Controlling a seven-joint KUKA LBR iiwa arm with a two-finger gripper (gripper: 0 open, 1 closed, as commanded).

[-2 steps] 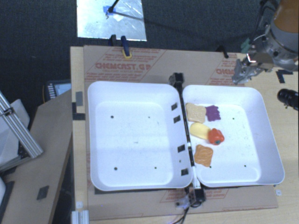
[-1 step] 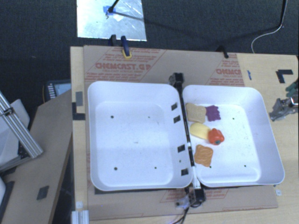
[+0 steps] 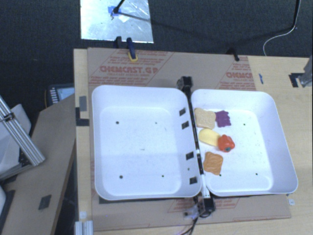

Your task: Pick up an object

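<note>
**Five small things in the right bin**

We count two white bins on the desk: the left bin and the right bin, touching along their inner walls. In the right bin we count five small things, all crowded near the wall that it shares with the left bin. There is one tan bread slice, one purple piece just beside it, one yellow piece, one red-orange piece touching the yellow one, and one orange-brown waffle piece nearest to the front.

Around the bins we see brown cardboard with red print under them, one shiny metal sheet on the dark floor behind, and black clips along the shared wall. Nothing lies over the five things.

At the far right edge a small grey part shows, well apart from the things; we cannot tell if it is the hand, nor how the hand stands.
</note>
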